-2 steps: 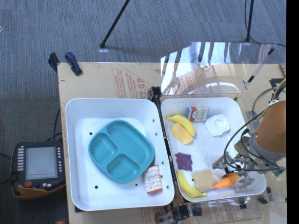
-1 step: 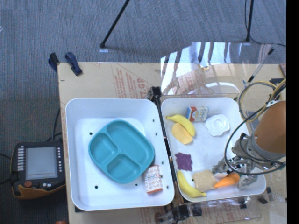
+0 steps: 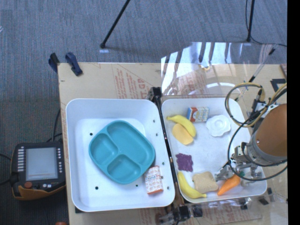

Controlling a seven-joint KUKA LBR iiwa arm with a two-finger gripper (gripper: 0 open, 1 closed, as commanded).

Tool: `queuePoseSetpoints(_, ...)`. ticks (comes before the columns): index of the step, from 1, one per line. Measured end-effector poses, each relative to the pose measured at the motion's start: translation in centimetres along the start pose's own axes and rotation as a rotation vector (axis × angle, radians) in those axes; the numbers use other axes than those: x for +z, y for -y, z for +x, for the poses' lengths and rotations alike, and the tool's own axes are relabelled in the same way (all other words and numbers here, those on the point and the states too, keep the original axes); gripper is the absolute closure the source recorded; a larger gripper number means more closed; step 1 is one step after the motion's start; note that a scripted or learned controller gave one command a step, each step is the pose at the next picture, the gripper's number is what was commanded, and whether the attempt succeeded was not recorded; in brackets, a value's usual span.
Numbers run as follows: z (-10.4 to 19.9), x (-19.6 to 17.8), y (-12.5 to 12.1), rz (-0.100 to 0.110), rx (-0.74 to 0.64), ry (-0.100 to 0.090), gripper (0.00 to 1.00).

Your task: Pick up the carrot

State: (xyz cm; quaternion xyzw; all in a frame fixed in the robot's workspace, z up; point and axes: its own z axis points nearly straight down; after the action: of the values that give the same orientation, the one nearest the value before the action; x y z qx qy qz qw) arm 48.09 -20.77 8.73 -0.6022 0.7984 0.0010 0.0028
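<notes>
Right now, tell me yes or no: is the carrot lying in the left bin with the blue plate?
No, the carrot lies in the right bin, near its front right corner beside the bread slice.

Bread [image 3: 205, 182] and bin wall [image 3: 262, 191] beside carrot [image 3: 228, 185]

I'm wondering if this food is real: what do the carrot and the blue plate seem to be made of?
The carrot looks like moulded plastic: one even orange, smooth, no leafy top, probably a toy. The plate also looks like plastic: flat uniform teal, matte, with rounded moulded compartments. Neither can be settled for certain from this view.
</notes>
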Motion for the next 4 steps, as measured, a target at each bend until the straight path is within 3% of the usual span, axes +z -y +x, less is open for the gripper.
queuePoseSetpoints(1, -0.4, -0.9, 0.1, 0.002, 0.004, 0.007, 1.00)
queuePoseSetpoints(2, -6.2, -8.8, -1.0, 0.003, 0.106, 0.000, 1.00)
queuePoseSetpoints(3, -7.2, -8.6, -2.5, -0.005, 0.065, 0.000, 1.00)
queuePoseSetpoints(4, -11.3, -8.4, -3.6, -0.005, 0.161, -0.002, 1.00)
